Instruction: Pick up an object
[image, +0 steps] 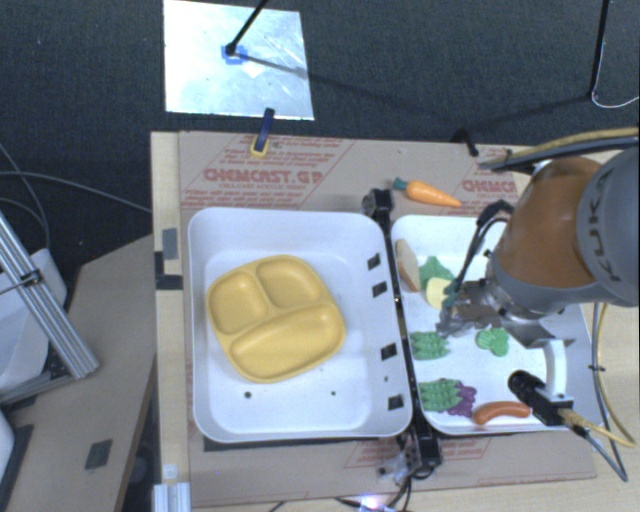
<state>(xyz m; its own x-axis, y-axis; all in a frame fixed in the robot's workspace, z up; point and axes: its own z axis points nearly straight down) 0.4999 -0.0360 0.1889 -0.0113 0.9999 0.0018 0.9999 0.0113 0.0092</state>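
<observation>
In the right bin eight small toy foods can be counted. A tan bread-like slice lies by the bin's left wall, with a green leafy piece just beside it and a pale yellow piece below that. Two more green pieces are seen lower: one near the left wall, one close under the arm's wrist. At the bottom edge a green bunch touches a purple grape cluster, and an orange-red sausage lies beside them.

The gripper is lowered among these pieces, just below the yellow one; whether its fingers are apart or together cannot be told, as the shapes there are dark and blurred, and nothing is seen clamped.

One yellow three-compartment plate is held in the left bin. One toy carrot rests outside on the cardboard sheet, above the right bin.
</observation>
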